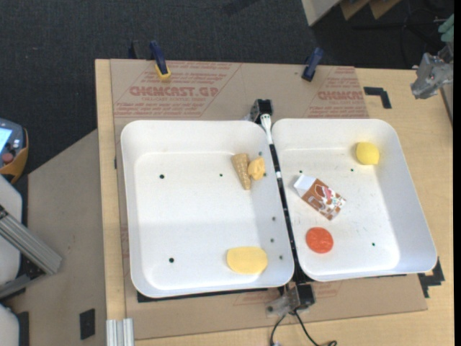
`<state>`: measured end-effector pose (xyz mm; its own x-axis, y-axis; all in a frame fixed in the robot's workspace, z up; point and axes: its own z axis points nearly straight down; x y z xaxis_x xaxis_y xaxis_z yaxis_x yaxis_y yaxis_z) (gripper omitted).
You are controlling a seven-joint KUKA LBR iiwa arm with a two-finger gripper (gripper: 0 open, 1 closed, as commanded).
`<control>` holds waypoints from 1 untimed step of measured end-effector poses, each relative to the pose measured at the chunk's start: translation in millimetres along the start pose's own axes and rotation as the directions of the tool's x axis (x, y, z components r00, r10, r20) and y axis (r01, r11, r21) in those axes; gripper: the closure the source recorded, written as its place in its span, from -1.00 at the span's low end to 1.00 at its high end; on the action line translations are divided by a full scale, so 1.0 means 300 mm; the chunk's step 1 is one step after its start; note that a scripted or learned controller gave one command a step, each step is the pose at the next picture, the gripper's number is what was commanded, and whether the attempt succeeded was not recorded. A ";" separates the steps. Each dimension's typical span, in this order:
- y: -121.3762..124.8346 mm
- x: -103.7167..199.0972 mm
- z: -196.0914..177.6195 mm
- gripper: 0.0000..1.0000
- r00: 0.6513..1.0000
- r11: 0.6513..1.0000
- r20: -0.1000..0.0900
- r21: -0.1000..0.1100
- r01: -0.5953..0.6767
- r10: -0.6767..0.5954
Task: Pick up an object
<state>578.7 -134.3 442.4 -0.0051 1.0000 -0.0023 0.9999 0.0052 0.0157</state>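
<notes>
In the camera view, we see two white bins side by side on a brown printed sheet (216,89) that covers the table (439,164). The left bin (137,193) holds a tan wedge (241,170) touching a small yellow lump (256,168) at about 2 o'clock, close to the inner wall, and a yellow oval (246,259) at about 5 o'clock. The right bin (403,193) holds a yellow ball (366,153) at about 1 o'clock, a brown and white packet (319,197) near the middle, and a red disc (320,241) at about 7 o'clock. Nothing has been lifted yet; every piece lies on a bin floor.

To do this step well, we would choose a piece that stands alone. The yellow ball and the yellow oval each lie well apart from their neighbours and clear of the walls, so a straight descent should meet nothing else. The wedge and lump touch each other and sit near the wall, which we judge a poor choice. The packet lies flat and tilted, so it may slip.

At 2 o'clock of the view, beyond the right bin, a grey metal part looks like the tool (431,78). It hangs well apart from every object and touches none; we cannot tell whether it is apart or together.
</notes>
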 end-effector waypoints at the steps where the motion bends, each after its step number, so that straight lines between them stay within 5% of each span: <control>1: -0.059 0.199 0.357 1.00 1.000 1.000 -0.006 0.027 0.001 -0.001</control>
<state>562.4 -75.0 334.8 -0.0058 1.0000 0.0037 0.9999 0.0059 -0.0113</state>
